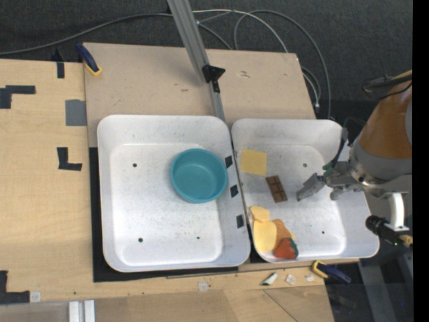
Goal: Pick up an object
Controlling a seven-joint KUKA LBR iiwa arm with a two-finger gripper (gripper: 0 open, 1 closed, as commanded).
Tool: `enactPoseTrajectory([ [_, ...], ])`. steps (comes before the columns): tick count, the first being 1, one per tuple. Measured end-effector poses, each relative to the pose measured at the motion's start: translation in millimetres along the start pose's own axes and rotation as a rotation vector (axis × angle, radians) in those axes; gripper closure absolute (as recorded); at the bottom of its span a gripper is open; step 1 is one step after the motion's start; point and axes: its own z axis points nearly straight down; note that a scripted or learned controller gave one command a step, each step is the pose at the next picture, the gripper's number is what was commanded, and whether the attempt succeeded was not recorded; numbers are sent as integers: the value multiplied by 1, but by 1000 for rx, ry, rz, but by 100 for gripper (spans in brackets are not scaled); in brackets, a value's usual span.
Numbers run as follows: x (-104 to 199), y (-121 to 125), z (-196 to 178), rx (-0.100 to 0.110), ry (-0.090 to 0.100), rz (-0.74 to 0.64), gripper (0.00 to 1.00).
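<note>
Nearest you, along the bench's front edge, sit a few small white scraps (280,278) and a blue-and-yellow clamp (326,270) just below the right bin (315,131). You have two white bins side by side on a brown board (147,79). Look in the left bin (127,200) and you see one teal bowl (198,174), upright, toward its right half. In the right bin, a pale yellow square (253,162) lies near the upper left; just below and to its right is a small brown block (276,188), apart from the square. At the bin's front left corner a yellow piece (263,228) rests against an orange and red item (286,247); you cannot tell exactly what these are.

Your arm (385,136) comes in from the right, with the gripper (310,188) low over the middle of the right bin, just right of the brown block and not touching it. A grey finger (310,187) points down-left; you cannot tell whether the fingers are spread or closed, and nothing shows between them.

A grey pole (191,39) crosses the board toward the seam between the bins, and cables (268,25) loop on the dark floor behind
</note>
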Motion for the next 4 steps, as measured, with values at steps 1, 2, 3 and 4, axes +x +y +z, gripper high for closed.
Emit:
enactPoseTrajectory([
  [1, -3, 2, 45, 1, 0, 0, 0],
  [2, -3, 2, 66, -5, -2, 0, 0],
  [3, -2, 2, 55, -5, -1, -1, 100],
  [4, 4, -1, 11, -8, -1, -1, 100],
])
